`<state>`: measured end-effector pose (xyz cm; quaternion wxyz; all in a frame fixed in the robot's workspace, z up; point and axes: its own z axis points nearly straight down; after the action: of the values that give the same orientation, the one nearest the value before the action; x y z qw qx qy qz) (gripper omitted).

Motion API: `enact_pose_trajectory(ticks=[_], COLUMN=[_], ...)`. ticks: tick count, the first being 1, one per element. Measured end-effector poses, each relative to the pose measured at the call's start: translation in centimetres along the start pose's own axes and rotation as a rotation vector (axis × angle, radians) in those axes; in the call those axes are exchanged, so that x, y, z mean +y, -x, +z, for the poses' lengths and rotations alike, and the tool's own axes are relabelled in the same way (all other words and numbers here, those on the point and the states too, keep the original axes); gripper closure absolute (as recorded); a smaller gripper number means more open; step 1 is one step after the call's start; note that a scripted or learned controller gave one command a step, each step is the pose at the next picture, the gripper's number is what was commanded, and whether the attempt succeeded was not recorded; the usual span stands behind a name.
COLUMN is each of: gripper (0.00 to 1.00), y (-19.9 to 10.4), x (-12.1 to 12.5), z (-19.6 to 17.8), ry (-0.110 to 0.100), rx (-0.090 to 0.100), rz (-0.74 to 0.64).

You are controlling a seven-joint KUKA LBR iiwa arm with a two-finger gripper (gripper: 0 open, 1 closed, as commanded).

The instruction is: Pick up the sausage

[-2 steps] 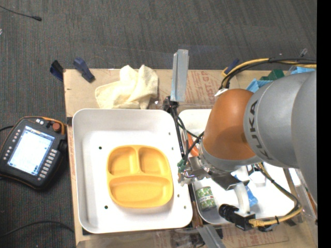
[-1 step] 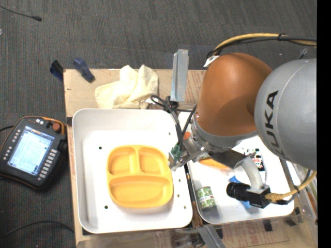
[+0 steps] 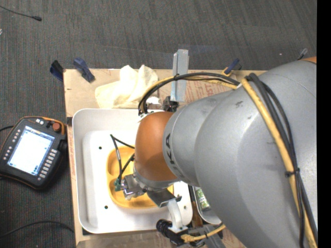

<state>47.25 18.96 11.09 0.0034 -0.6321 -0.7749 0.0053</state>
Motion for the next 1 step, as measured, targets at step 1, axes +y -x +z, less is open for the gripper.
enact_pose_trajectory(ticks=[1], gripper=[1.0], y=[2.24], x=[0.94], z=[-25.32], ry=[0.006], rx=[-0.002], rz=[-0.299])
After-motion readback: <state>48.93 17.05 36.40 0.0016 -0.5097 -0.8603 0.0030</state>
